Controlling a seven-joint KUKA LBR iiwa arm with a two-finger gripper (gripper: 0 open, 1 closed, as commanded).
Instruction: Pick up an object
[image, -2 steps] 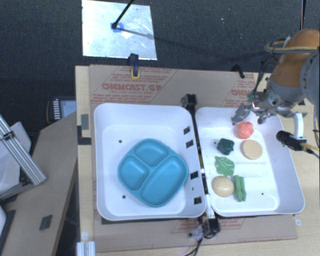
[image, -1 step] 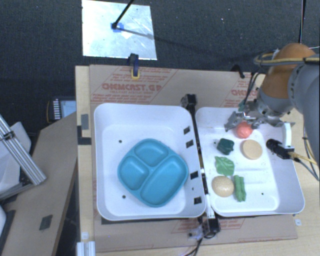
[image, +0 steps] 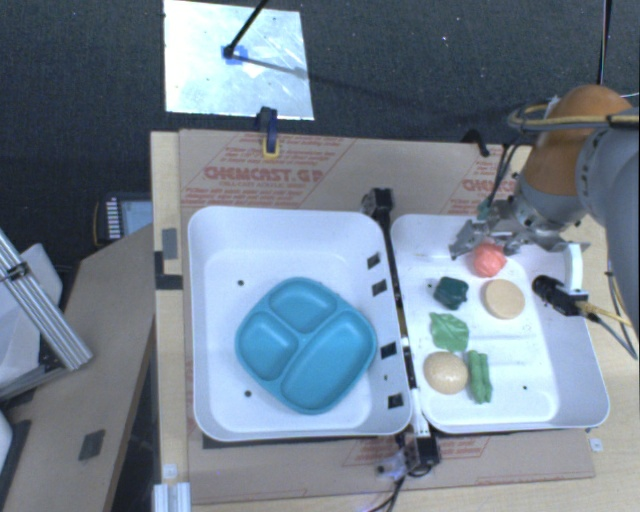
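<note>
1. White right bin (image: 575, 400) is carrying all the candidates; white left bin (image: 215, 400) is carrying just a blue divided plate (image: 305, 343), broad, flat and hard to pinch.
2. Grey arm with orange band (image: 580, 140) is reaching in from the right; gripper (image: 490, 240) is hanging directly over the pink-red ball-like piece (image: 489, 261) at the bin's back. Can't tell how its jaws are standing, and nothing is visibly sitting between them.
3. Pink piece is looking like light toy food, probably rigid and smooth; round, so likely rolling or squirting out unless pinched across its widest middle.
4. Others, descending: round tan disc (image: 504, 299), yellowish roll (image: 446, 371), green leaf piece (image: 449, 331), green pod (image: 480, 376), dark green chunk (image: 451, 292). All looking light; the leaf is lying flat, so poor grip.
</note>
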